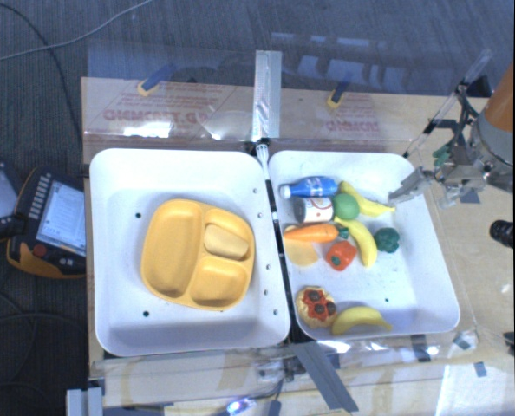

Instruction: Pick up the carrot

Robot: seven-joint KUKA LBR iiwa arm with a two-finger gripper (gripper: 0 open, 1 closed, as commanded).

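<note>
The arm point(500, 120) enters at the right edge of the frame, its orange band near the upper right corner. The gripper point(413, 185) hangs over the upper right corner of the right bin point(431, 267), and a grey finger point(403, 189) points down-left toward the food. Whether the claw is wide or narrow cannot be told; nothing shows in it.

The carrot point(311, 232) lies on its side at the left of the right bin, just beside the divider, with its green end pointing right. It is crowded. A can point(316, 208) touches it from above, with a blue bottle point(311, 187) beyond. A pale slice point(301, 251) lies just under it, a red pepper point(342, 254) sits at its lower right, and a banana point(361, 241) is near its tip.

To do this step well, the gripper would likely need to travel left across the bin and come down over the carrot's thick orange middle. The fingers should close across its short width, one on the can side and one on the slice side. The gap on the can side looks tight, so a finger could knock the can.

The left bin point(110, 258) holds a yellow tray point(197, 252). Both bins sit on a tan bench point(179, 102), on grey carpet point(58, 24). A handheld controller point(49, 224) lies at the left edge of the frame.
</note>
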